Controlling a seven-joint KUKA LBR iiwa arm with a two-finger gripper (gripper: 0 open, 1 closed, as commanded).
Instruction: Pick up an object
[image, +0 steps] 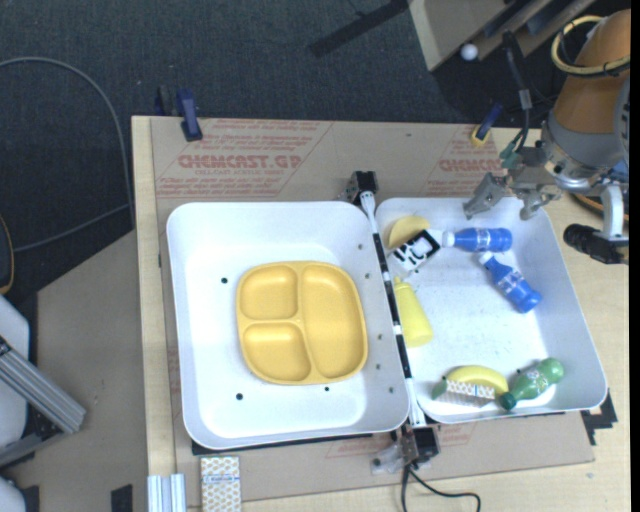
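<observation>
On the cardboard-topped desk (300, 150), your tool (512, 195) hovers open and empty at the right white bin's (570, 300) far rim, near two blue plastic bottles (478, 239) (512, 283). In your descent, they look likely to roll aside.

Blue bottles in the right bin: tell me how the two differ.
The upper blue bottle lies nearly level across the view, white cap pointing left; the lower blue bottle lies on a slant, running down to the right. The upper one sits closer to the gripper at the bin's far edge; the lower one lies nearer the bin's middle. Both are blue, lying on their sides, close together.
</observation>
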